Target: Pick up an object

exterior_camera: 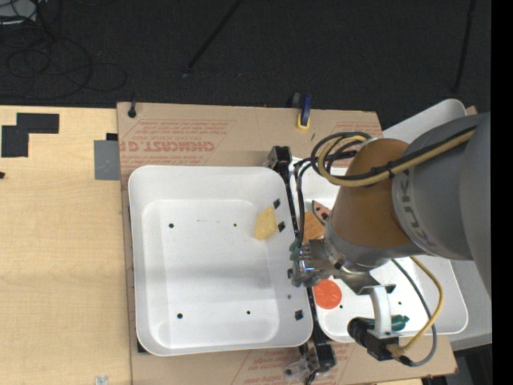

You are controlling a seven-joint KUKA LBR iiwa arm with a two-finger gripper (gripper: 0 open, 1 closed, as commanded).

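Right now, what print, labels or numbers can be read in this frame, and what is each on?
"CHEMCRAFT", my best reading: red print, upside down, on the cardboard sheet behind the left bin.
Red print on the cardboard's front edge: too blurred to read.

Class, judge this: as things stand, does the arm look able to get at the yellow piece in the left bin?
Probably yes. The yellow piece lies uncovered by the left bin's right wall, with nothing on top of it, and the arm hangs just beside it over the right bin.

shallow white plastic bin [152, 215] | yellow wedge-shaped piece [266, 223] | round orange-red disc [327, 296] | grey arm [437, 191], orange band [365, 207] | pale wood-grain worktop [56, 255] | brown cardboard sheet [208, 139], red print
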